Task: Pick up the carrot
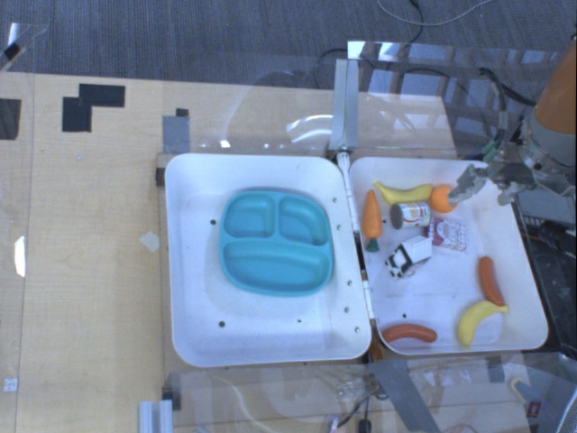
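The carrot [370, 215] lies free along the left wall of the right bin [523, 332], its green end toward the front. The gripper [487, 179] hangs over the far right part of this bin, well apart from it; whether it is open or closed I cannot tell. I judge the approach is in hand: next, travel left and descend. Also here: 2 bananas, 2 sausages, 1 can. The left bin [189, 332] carries 1 blue plate [275, 242].
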Available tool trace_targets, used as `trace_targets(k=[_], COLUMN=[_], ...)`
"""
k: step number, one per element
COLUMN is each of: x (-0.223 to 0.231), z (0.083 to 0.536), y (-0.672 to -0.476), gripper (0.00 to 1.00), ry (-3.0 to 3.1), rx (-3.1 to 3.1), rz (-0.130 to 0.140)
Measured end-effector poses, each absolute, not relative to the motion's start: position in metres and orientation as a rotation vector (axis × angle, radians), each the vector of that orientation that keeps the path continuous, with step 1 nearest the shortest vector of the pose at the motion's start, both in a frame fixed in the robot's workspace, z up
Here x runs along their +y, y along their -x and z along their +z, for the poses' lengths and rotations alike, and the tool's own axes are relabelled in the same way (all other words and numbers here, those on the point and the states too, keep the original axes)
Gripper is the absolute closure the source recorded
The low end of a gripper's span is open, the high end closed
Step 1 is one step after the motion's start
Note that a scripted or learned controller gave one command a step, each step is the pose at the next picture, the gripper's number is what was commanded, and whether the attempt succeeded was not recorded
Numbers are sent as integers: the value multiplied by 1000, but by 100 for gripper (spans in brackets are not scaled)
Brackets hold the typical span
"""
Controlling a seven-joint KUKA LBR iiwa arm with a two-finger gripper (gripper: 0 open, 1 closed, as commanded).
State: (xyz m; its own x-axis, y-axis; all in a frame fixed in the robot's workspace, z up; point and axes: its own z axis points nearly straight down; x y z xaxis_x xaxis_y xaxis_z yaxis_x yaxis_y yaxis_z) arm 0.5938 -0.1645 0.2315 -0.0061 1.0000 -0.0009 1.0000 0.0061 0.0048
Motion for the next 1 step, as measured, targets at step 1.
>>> trace_targets(k=[1], x=[-108], z=[282], y=[-601], gripper=[0], ry=[-1904], rx=[2489], rz=[6])
